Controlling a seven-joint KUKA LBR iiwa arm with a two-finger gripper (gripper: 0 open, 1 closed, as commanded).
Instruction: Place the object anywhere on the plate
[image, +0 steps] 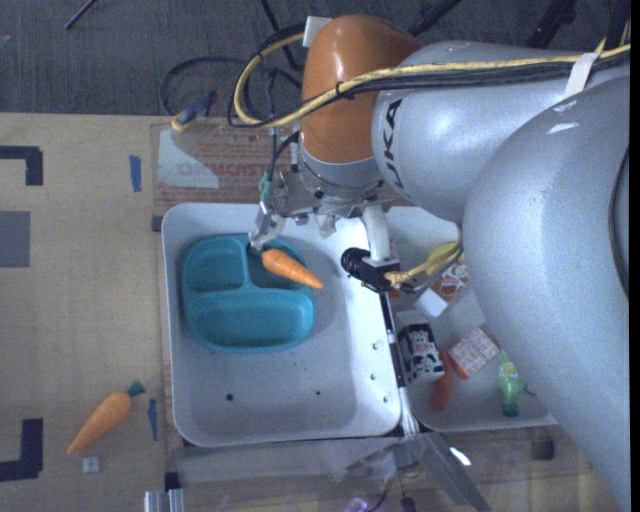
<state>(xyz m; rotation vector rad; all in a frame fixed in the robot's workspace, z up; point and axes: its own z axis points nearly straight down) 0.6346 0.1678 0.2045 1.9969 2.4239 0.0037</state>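
Note:
A teal divided plate (245, 295) lies in the upper left part of the left white bin (290, 400). An orange carrot (291, 267) slants over the plate's upper right corner, its thick end pointing up-left and its tip past the plate's right rim. My gripper (262, 240) hangs below the orange-banded wrist, right at the carrot's thick end. The wrist hides most of the gripper, so I cannot tell whether the carrot is held or resting on the plate.
A second carrot (100, 421) lies on the wooden bench left of the bin. The right bin (480, 415) holds several small items, among them a cow-patterned box (422, 352), a red-and-white carton (472, 352) and a green bottle (510, 385). The arm covers the upper right.

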